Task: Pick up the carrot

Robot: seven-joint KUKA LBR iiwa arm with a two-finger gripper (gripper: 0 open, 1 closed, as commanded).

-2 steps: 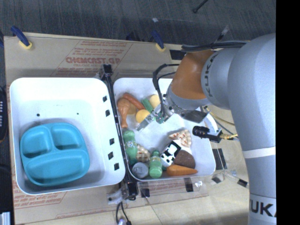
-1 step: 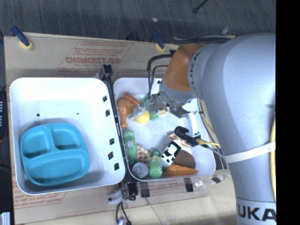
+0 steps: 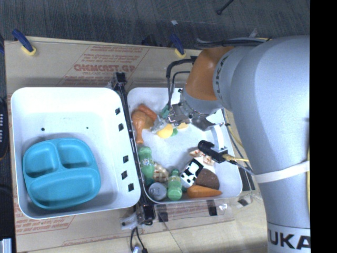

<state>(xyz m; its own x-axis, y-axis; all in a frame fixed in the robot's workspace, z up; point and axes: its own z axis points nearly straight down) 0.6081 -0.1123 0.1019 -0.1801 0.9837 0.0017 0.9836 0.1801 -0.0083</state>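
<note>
The carrot (image 3: 203,192) is orange and lies flat along the front wall of the right bin (image 3: 158,95), near its front right corner. It touches a brown rounded thing (image 3: 207,179) just behind it. My gripper (image 3: 174,118) hangs over the back middle of the same bin, well behind the carrot. It is just above a yellow lemon-like thing (image 3: 166,132) and next to a tan-orange food item (image 3: 141,118). Nothing visible joins the gripper to the carrot.
A black-and-white patterned item (image 3: 190,173), two green bottles (image 3: 146,159) (image 3: 175,186) and a grey can (image 3: 156,191) crowd the right bin's front left. A blue compartment tray (image 3: 60,170) lies in the left bin (image 3: 63,101). The grey arm covers the bin's right side.
</note>
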